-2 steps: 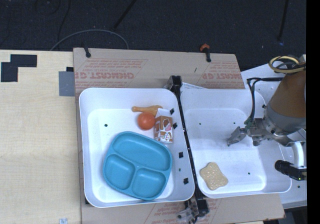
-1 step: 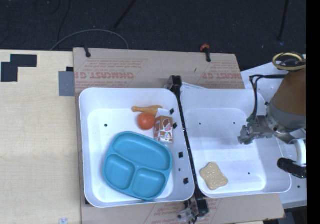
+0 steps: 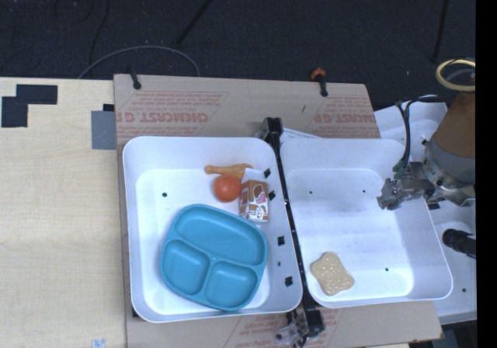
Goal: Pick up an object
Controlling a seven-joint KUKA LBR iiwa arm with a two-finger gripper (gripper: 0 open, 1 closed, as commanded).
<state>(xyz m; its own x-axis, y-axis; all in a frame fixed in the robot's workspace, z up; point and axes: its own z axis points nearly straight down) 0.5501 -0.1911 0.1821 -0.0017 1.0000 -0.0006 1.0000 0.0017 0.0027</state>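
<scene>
Overhead, the gripper [image 3: 392, 195] hung at the right bin's [image 3: 435, 292] right wall, its opening impossible to judge, while the nearest candidate, a tan biscuit-shaped piece [image 3: 332, 273], lay apart toward the bin's near-left corner, long axis roughly fore-and-aft.

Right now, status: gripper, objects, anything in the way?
Gripper over right bin's right side, nothing seen held. Biscuit lies near front wall. Blue tray, tomato, small carton in left bin.
</scene>
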